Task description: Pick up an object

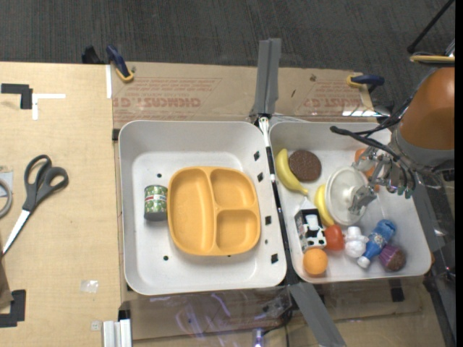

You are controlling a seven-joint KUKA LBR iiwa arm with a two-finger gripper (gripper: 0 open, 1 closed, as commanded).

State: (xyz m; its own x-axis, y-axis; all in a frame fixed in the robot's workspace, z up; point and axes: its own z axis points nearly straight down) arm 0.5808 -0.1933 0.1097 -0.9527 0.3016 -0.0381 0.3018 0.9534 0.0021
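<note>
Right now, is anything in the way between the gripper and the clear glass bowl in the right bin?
Nothing visible does. The gripper is right at the clear bowl, over its right rim. The bananas lie at the bowl's left, away from the arm's side.

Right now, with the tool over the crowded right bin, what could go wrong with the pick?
The tool sits at a clear bowl, which may slip from it. A banana touches that bowl and could get pushed aside. The toys nearby lie tightly packed, so the tool might bump several.
</note>
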